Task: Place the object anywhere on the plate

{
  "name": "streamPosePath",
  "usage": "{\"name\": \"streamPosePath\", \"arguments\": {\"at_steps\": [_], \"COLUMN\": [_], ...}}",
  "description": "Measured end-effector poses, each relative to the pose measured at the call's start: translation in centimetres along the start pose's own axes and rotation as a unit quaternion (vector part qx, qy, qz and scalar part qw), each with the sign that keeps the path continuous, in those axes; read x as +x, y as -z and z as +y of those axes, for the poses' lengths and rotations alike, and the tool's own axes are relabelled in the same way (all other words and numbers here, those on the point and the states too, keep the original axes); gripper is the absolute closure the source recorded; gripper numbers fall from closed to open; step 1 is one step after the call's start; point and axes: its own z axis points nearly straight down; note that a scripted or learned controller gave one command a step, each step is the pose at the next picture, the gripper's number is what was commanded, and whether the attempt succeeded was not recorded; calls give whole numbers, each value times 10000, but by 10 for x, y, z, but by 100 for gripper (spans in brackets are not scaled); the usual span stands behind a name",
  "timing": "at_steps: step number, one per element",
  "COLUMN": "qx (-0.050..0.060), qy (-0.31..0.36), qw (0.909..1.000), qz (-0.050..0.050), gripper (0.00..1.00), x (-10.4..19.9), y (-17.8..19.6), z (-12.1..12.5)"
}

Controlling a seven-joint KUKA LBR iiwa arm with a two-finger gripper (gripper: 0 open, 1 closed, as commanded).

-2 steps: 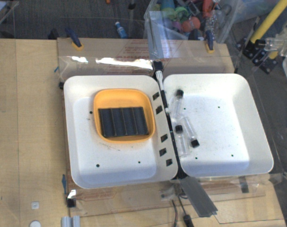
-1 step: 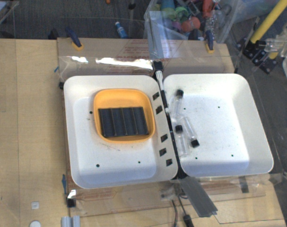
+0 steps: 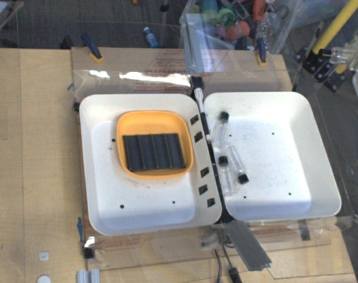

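An orange squarish plate (image 3: 153, 121) sits in the left white bin (image 3: 102, 187), towards its back. A dark grey ribbed block (image 3: 154, 152) lies flat on the plate and covers most of its floor. In the right white bin (image 3: 285, 152), two clear plastic tubes with black caps lie against the left wall. One tube (image 3: 221, 130) is farther back and the other (image 3: 233, 165) is nearer the front.
A row of black clips (image 3: 202, 158) runs along the divider between the bins. A clear box of colourful toys (image 3: 237, 16) stands behind the bins. A grey flat piece (image 3: 246, 243) juts out at the bench's front edge.
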Motion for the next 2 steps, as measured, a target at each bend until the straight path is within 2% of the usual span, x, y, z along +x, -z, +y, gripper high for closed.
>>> {"name": "streamPosePath", "arguments": {"at_steps": [2], "qx": [0], "qy": [-303], "qw": [9995], "qz": [6], "gripper": [100], "x": [1], "y": [0], "z": [0]}}
